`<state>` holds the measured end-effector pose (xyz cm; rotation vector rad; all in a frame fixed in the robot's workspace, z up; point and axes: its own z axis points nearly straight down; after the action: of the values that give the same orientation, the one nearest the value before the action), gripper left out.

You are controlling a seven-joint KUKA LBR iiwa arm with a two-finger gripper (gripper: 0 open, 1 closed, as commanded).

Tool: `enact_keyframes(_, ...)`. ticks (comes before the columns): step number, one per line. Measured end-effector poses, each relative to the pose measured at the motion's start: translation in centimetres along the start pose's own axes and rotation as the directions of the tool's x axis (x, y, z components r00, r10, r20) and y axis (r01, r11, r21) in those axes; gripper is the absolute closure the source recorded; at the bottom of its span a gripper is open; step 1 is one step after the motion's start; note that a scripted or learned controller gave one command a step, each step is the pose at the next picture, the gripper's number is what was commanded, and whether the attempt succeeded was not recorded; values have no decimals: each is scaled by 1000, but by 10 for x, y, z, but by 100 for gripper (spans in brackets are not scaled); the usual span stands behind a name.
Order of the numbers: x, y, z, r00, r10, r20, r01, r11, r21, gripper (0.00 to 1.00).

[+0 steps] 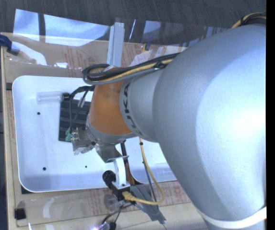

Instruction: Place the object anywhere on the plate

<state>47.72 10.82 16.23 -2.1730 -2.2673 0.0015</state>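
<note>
With the arm [185, 104] hanging low over the left bin [31, 143], the gripper [75, 123] hidden so I cannot tell its state, and neither object nor plate discernible, descend slowly and release only once squarely above the plate.

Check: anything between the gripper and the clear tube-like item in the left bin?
Nothing visible. The gripper hangs over the left bin, and the clear tube-like item lies just past its black housing on bare white floor. The arm covers the rest, so the route to the plate cannot be judged.
</note>
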Motion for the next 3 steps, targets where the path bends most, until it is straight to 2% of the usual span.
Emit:
enact_keyframes(1,72,0,72,698,716,3,-716,698,4,100)
enact_keyframes(2,73,0,72,698,716,4,-716,698,5,0)
enact_keyframes(3,28,0,-132,903,429,-1,-429,903,2,0)
